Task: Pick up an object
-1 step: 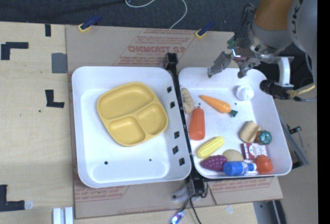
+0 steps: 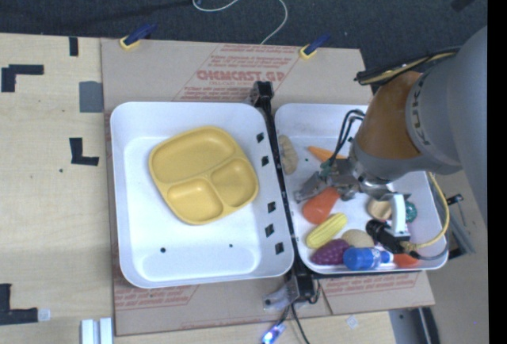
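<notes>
Grey and bulky, the arm (image 2: 444, 112) fills the upper right of the view and sits closest to the lens, its orange band just above the wrist. It slants down into the right bin (image 2: 305, 116), where the pincer (image 2: 326, 182) ends among toy food. Metal parts at its tip lie against the orange-red piece (image 2: 319, 205), likely the thing it is after, but whether the pincer is parted or closed, or has hold of anything, I cannot tell: the wrist and cables cover it from above.

Just below the pincer lies a yellow corn cob (image 2: 325, 231); further below are purple grapes (image 2: 328, 253) and a blue item (image 2: 361, 258). Up and to its left a pale, lumpy piece (image 2: 287, 155) rests near the bin's wall, and a small orange carrot shape (image 2: 321, 152) lies just above it. Well off to the pincer's left, the other bin (image 2: 135, 239) holds a yellow divided plate (image 2: 203, 173), apart from the clutter, probably because picking is confined to the crowded side.

Items under the wrist and toward the arm's side are partly covered and hard to name.
</notes>
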`<state>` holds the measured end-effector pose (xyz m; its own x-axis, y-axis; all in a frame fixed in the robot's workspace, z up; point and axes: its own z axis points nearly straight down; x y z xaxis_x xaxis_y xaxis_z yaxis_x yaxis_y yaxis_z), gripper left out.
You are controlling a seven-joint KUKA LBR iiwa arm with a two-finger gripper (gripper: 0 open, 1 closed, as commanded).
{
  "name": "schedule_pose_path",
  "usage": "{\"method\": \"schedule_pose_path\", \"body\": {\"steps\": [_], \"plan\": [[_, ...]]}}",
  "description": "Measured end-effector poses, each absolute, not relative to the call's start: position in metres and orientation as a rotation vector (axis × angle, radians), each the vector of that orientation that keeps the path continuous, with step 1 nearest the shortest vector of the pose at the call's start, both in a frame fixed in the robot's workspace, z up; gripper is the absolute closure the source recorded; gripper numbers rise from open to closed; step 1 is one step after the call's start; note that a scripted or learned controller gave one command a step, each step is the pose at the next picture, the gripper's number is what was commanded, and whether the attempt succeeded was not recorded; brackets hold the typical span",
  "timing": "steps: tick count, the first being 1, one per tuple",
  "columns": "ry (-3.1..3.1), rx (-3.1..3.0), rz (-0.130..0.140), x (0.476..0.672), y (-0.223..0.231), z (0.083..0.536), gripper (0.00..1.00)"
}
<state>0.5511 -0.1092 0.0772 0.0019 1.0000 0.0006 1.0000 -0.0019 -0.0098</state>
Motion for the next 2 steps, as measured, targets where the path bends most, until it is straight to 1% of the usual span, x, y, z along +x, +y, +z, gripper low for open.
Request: {"method": "schedule_pose_path", "body": {"steps": [1,2], "plan": [[-2.223,-2.222,-0.002,0.557,-0.109,0.095,1.00],[-2.233,-2.210,-0.009,0.532,-0.014,0.190,1.00]]}}
